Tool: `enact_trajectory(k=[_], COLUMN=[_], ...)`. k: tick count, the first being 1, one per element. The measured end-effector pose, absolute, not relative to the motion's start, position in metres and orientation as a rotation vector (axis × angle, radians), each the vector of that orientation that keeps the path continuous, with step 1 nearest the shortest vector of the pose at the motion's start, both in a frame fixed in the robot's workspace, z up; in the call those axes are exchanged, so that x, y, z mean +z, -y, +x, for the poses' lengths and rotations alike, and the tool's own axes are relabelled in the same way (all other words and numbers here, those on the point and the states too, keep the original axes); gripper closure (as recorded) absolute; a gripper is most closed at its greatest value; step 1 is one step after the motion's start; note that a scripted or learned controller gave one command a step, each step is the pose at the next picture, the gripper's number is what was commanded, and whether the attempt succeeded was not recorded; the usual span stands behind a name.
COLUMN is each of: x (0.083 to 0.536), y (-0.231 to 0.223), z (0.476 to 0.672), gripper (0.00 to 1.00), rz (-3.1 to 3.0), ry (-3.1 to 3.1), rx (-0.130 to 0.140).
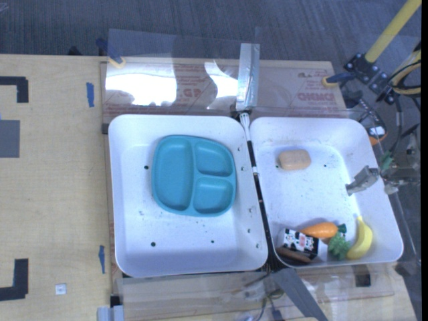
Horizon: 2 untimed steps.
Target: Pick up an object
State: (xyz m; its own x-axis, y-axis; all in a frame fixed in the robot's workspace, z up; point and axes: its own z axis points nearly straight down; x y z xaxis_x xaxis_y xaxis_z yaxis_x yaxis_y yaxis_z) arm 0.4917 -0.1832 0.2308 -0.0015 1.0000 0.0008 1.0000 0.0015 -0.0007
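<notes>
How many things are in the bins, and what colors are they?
Blue: 1, the tray
Tan: 1, the bread roll
Orange: 1, the carrot
Yellow: 1, the banana
Green: 1, the broccoli
Black and white: 1, the carton
Total: 6
</notes>
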Motion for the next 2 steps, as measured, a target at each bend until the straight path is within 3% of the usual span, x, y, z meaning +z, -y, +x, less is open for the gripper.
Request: enact_trajectory(k=[1,2], x=[0.181,0.088], y=[0.125,0.167], z=[0.560,0.481], gripper=[0.00,0.00], rz=[-1.943,-1.864], ry=[2.469,2.536], rx=[-0.001,-0.003])
